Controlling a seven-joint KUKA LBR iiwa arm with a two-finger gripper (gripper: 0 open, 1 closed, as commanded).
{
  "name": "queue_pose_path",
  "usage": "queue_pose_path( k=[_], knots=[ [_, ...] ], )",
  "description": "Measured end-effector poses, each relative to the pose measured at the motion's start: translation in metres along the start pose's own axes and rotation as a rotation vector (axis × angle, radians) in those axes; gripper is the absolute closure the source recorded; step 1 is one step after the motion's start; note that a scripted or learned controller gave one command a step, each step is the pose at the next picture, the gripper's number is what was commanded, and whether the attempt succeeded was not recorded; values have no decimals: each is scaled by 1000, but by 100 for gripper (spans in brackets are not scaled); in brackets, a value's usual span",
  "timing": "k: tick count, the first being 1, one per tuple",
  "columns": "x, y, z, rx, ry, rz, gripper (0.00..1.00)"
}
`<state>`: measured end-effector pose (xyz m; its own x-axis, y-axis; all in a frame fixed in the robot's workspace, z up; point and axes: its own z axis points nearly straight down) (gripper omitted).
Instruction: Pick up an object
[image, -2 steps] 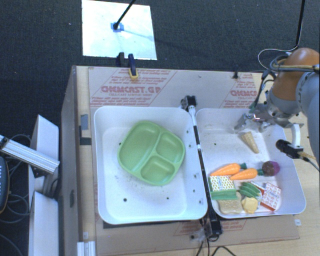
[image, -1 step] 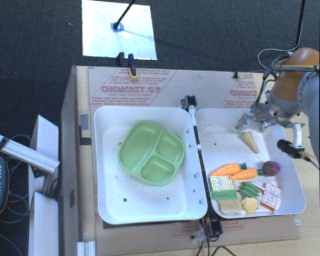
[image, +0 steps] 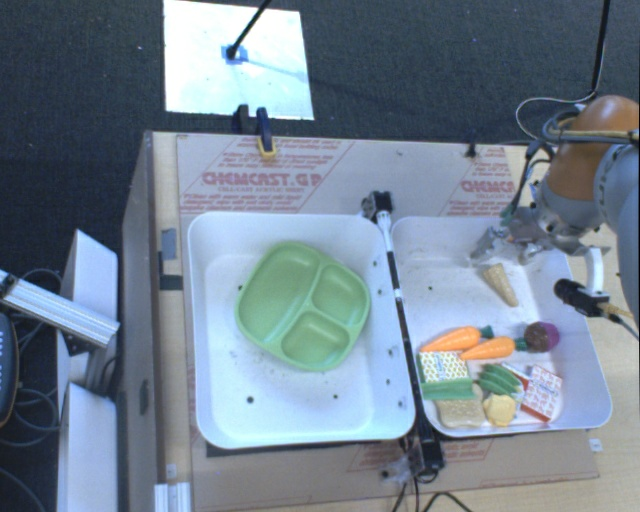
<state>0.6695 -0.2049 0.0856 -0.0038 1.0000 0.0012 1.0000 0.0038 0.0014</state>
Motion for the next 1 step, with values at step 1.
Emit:
queue_pose_path(
  k=[1],
  knots=[
    [0, 0, 0, 0, 0, 0, 0]
  ],
)
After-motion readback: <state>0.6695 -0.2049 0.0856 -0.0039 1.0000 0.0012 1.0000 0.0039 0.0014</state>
